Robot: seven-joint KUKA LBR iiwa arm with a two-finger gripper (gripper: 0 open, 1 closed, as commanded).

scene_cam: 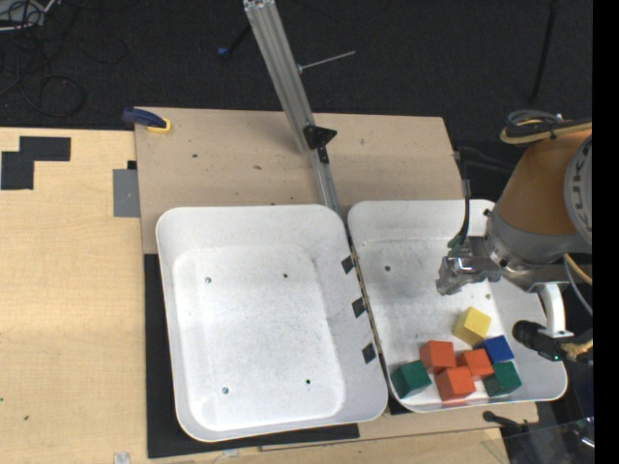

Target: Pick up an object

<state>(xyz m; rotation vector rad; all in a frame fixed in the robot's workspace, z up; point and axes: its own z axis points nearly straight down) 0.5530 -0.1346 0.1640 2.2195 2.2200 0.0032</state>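
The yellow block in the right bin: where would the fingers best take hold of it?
Likely from straight above, closing on two opposite flat sides of the small yellow cube-shaped block. It lies apart from the cluster of orange, green and blue blocks, with bare floor of the right white bin around most of it.

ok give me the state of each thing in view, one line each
gripper: over the right bin, above its floor, nothing seen between its fingers
yellow block: loose in the right bin, tilted, apart from the gripper
orange blocks: three, clustered at the bin's near end
green blocks: two, flanking the cluster
blue block: against the cluster
right bin: holds all the blocks
left bin: upright, beside the right bin
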